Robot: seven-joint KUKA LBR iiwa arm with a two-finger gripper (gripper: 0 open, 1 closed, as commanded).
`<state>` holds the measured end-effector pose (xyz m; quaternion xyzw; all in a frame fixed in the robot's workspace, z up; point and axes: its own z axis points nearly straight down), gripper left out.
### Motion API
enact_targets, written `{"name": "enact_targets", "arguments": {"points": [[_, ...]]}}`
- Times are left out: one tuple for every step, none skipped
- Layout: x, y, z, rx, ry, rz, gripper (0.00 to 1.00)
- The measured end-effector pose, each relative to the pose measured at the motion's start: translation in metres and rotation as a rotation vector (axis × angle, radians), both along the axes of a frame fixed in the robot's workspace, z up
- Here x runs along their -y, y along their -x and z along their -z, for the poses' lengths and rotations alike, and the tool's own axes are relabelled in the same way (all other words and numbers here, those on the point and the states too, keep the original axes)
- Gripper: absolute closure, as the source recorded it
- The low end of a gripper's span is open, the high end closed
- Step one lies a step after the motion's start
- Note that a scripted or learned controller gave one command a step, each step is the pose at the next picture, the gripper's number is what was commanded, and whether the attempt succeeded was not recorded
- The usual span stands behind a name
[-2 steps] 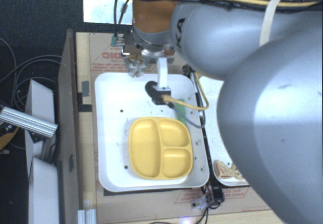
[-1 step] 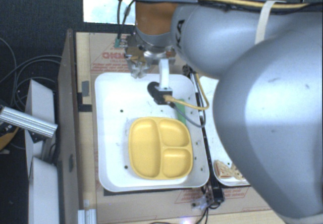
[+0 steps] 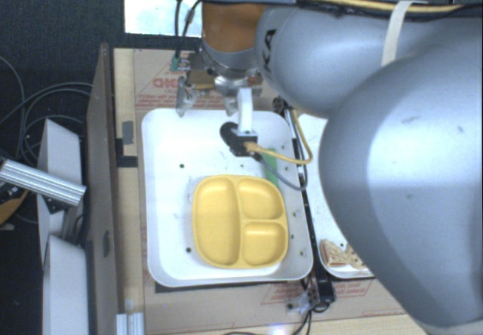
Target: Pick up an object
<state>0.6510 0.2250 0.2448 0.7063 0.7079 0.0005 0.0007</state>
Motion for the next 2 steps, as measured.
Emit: {"name": "enact_targets", "arguments": {"points": [[-0.008, 0.018, 0.159, -0.016, 0.004, -0.001, 0.00], [-0.009, 0.013, 0.148, -0.002, -0.001, -0.001, 0.00]]}}
